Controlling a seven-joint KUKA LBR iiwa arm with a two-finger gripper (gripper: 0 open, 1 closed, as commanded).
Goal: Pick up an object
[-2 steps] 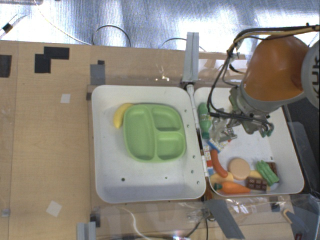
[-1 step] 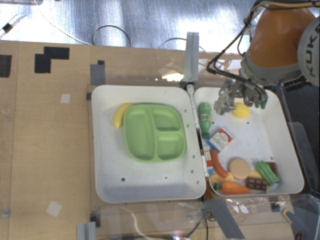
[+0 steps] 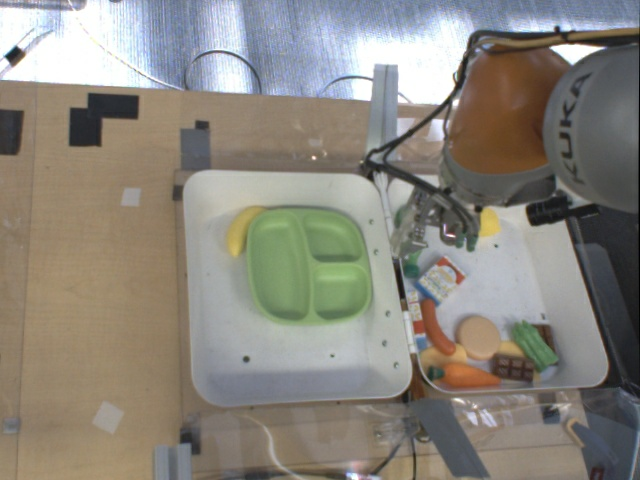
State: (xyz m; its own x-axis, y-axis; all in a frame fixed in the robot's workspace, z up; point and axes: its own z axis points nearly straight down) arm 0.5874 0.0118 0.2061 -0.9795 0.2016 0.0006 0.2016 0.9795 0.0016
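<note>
Objects for picking lie heaped in the near end of the right bin [image 3: 585, 298]. Closest to the camera are a carrot [image 3: 468, 375] and a dark chocolate bar [image 3: 512, 370], side by side against the bin's near wall. Just behind them sit a red sausage [image 3: 434, 326], lying lengthwise near the left wall, a round tan bun [image 3: 479, 335], and a green vegetable piece [image 3: 535, 344] over on the right. A little farther in rests a small white packet [image 3: 440, 278] with red and blue print.

Above the packet, toward the bin's far left corner, hangs the gripper [image 3: 437, 230]. I cannot tell whether its fingers are spread or pressed together, and nothing is visibly between them. A small yellow object [image 3: 489, 222] peeks out just right of the gripper.

In the left bin [image 3: 215, 358], a green divided plate [image 3: 306, 265] lies near the middle, and a banana [image 3: 240, 230] touches its far left edge.

Both bins rest on the bench [image 3: 80, 298], with grey brackets at their corners.
</note>
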